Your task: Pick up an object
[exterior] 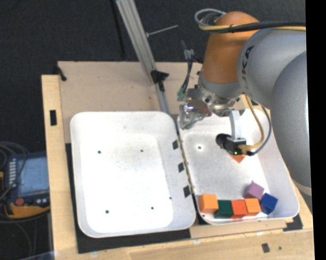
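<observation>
Along the near edge of the right bin [206,152] sits a row of blocks: an orange block [209,202], a green block [225,208], two more orange blocks [246,206] and a blue block [268,202]. A purple block [255,190] lies just behind the row. A small orange piece [238,158] shows mid-bin, partly hidden under a black part of the arm [227,142]. My gripper [188,118] hangs over the far left corner of the right bin, well away from the row. Nothing is visibly held in it.
The left bin [121,171] lies beside the right one, joined by black clips [181,166]. A slanted metal pole [141,45] comes down to the bins' far junction. The grey arm [278,69] covers the right bin's far right side. A handheld device [26,182] lies off the bench at left.
</observation>
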Robot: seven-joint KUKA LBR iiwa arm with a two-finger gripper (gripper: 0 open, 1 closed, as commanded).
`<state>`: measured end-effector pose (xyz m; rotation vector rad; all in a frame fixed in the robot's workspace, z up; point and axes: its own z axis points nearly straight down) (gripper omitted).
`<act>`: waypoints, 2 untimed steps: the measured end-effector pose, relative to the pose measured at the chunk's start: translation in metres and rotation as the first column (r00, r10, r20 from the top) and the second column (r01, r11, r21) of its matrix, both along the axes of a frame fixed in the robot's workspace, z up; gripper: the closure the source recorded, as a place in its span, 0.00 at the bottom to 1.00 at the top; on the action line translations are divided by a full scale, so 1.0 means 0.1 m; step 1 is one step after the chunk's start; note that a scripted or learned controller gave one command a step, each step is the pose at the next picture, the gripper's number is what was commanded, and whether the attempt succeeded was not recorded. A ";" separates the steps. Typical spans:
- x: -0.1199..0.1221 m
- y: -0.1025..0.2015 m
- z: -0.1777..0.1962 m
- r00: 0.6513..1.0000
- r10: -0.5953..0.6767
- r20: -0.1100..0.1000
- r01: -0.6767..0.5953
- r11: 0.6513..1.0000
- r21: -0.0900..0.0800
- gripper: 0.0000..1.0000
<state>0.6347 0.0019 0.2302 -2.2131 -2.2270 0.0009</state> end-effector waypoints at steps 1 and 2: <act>0.02 0.48 0.05 1.000 0.001 0.003 -0.001 1.000 0.000 1.00; -0.06 0.95 -0.03 1.000 0.000 0.000 0.000 1.000 -0.001 1.00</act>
